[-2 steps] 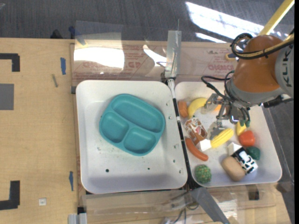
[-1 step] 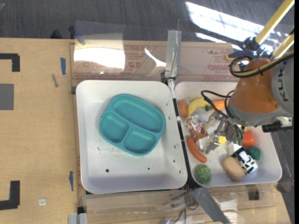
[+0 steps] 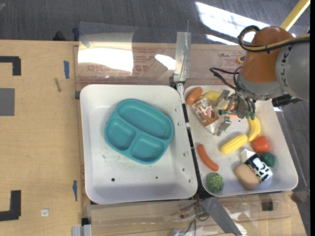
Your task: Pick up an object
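From my station I see the arm point(image 3: 295, 70) as a rounded grey casing with part of some dark lettering on its shell. Above the wrist sits a bulbous orange band point(image 3: 263, 55), glossy under the light. Black cables point(image 3: 246, 33) loop over the orange dome and trail down its left side. Below that the gripper point(image 3: 231, 113) is a cluttered metal assembly, silver and dark, with small green and orange bits among the fittings.
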Tool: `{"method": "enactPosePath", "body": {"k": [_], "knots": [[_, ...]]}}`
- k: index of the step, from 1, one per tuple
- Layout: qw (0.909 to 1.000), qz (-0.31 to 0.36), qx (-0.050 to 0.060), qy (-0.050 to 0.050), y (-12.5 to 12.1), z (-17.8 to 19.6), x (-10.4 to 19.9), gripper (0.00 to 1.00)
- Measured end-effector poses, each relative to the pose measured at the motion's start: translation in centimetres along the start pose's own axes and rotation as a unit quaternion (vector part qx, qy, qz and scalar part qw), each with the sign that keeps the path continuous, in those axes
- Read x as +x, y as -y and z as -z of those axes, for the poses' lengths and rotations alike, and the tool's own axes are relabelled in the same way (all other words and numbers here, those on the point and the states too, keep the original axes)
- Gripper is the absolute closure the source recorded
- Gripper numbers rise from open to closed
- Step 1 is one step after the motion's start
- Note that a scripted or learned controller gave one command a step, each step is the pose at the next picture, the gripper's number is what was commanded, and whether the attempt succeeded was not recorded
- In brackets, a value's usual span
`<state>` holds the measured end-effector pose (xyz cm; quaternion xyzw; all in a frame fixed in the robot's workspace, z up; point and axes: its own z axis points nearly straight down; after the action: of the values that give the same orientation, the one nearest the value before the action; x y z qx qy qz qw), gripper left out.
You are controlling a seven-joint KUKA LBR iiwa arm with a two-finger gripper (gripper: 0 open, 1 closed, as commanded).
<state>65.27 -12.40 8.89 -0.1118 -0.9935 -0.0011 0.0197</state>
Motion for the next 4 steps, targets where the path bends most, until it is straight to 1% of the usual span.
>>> {"method": "enactPosePath", "body": {"k": [1, 2, 3, 4], "knots": [[0.9996, 0.026, 0.007, 0.011, -1.5, 0.0, 0.8, 0.00], [0.9993, 0.027, 0.004, 0.025, -2.0, 1.4, 0.3, 1.00], [0.9994, 0.018, -0.003, 0.029, -7.1, 10.4, 1.9, 1.00], [0.9673, 0.252, 0.005, 0.028, -1.4, 19.6, 1.6, 1.00]]}}
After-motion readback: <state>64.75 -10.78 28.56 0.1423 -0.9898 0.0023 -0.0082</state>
